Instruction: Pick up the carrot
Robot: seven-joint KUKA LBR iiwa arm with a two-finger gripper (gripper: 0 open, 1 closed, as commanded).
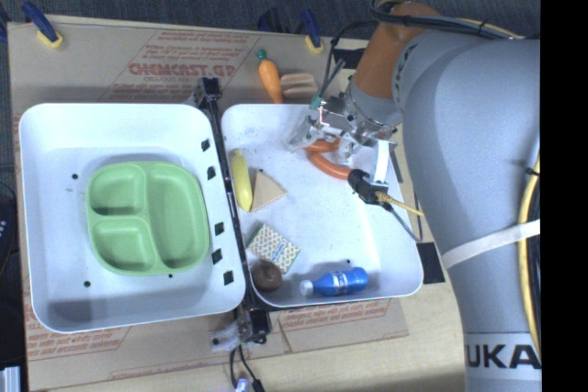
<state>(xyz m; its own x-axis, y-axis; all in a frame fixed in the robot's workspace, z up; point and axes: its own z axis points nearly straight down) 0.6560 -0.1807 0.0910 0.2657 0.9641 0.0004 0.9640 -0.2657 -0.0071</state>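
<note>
The carrot (268, 78) isn't in either bin. It lies on the cardboard (175, 60) just past the far rim of the right bin (322, 225), green top pointing away, with a tan block (299, 85) right beside it. It's fully in view and nothing is touching it.

The gripper (326, 138) is much harder to read. It's down over the far side of the right bin, near the carrot but clearly apart from it, and from this angle it's a tangle of metal and cables, so I can't tell whether it's open or closed. Right under it is a curved orange piece (326, 164), partly covered by the gripper. I can't make out what it is, or whether the gripper touches it.

The arm (469, 151) comes in from the right and bends down toward the bin, orange band (390, 41) sitting above the wrist. Its big grey body covers the bench on that side and is cut off at the bottom edge.

Also in the right bin: a banana (241, 181) along the left wall with a tan wedge (267, 190) touching it. Toward the near side there's a patterned square (273, 247), a small brown round thing (267, 274) that's too blurry to name, and a blue bottle (335, 281) on its side.

The left bin (46, 161) has a green divided plate (147, 216).
</note>
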